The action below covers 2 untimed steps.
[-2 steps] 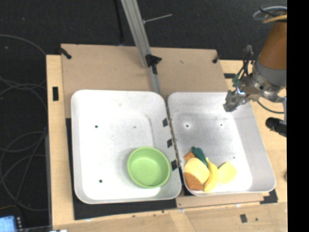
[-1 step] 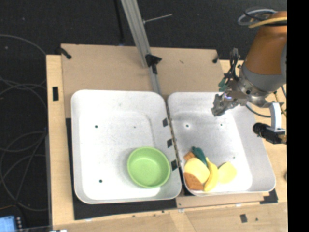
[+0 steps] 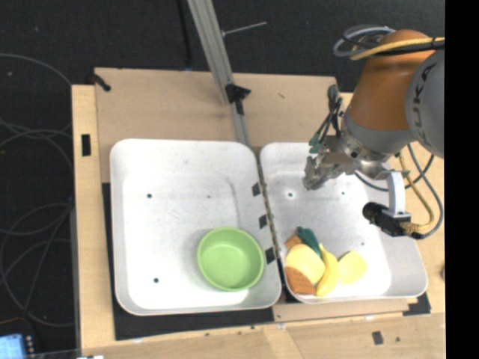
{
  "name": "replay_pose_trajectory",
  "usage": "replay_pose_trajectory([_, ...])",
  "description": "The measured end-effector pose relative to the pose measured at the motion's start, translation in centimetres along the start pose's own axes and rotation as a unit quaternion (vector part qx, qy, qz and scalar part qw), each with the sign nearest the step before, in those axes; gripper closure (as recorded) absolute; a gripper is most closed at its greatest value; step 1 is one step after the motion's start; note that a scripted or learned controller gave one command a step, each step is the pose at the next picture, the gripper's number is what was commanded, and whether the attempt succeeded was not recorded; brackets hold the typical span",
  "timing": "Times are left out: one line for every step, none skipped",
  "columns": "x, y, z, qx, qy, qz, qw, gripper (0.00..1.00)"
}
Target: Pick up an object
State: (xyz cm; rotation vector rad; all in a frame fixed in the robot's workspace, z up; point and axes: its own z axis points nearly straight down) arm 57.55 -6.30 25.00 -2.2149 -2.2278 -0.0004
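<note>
Overhead, the arm reaches in from 3 o'clock and its end effector hangs over the upper part of the right bin, apart from the objects; whether its jaws are open or closed I cannot tell. At that bin's 7 o'clock corner lies a cluster touching one another: a yellow round piece on a brown piece, a banana, a dark green item and a yellow lump. A green bowl sits upright at 5 o'clock in the left bin, on the tan tabletop.
</note>
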Motion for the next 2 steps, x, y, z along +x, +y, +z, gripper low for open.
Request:
replay_pose_trajectory([6.0, -0.9, 0.1, 0.0, 0.001, -0.001, 1.0, 1.0])
replay_pose_trajectory([11.3, -3.4, 0.4, 0.0, 0.001, -0.001, 1.0, 1.0])
